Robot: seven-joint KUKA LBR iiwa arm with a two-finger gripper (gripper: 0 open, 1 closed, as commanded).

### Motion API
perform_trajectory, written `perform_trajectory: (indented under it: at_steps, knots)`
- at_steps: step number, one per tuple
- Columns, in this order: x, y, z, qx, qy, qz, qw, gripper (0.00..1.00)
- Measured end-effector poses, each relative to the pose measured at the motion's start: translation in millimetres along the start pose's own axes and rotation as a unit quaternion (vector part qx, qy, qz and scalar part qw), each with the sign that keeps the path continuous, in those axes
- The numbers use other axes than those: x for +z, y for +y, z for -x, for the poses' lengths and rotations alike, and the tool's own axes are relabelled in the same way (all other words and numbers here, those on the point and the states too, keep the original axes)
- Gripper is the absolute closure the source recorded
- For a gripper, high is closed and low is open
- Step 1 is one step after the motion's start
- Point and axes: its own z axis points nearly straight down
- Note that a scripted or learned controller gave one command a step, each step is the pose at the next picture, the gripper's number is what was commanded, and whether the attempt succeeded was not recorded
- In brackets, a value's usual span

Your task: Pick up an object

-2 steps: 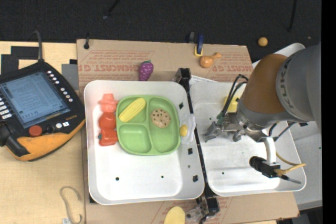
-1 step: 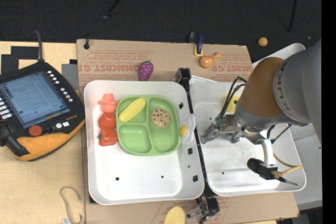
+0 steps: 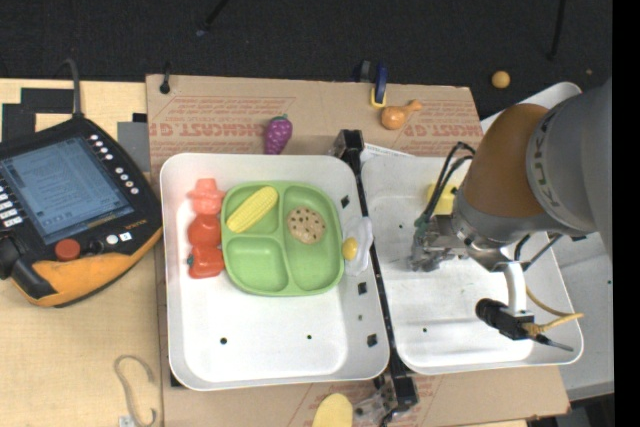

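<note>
The grey metal end effector (image 3: 428, 253) hangs low over the right shallow white plastic bin (image 3: 470, 340), centre-right of frame; whether it is parted or closed I cannot tell. Candidate objects sit mid-frame on the green moulded compartment plate (image 3: 262, 267): a ridged yellow plastic corn cob (image 3: 250, 207) and a speckled round cookie (image 3: 306, 224).

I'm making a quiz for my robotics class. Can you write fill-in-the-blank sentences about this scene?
1. The corn cob lies in the ____ divided plate.
2. The cookie sits in the plate's ____ compartment.
3. The red figure lies at the plate's ____ side.
4. The pincer is over the ____ bin.

Missing words: green; upper right; left; right
</note>
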Motion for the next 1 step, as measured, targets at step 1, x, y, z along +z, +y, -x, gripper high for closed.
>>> perform_trajectory:
  at_steps: [1]
  knots:
    - [-44.5, 2.3, -5.7, -0.006, -0.001, 0.003, 1.0000, 1.00]
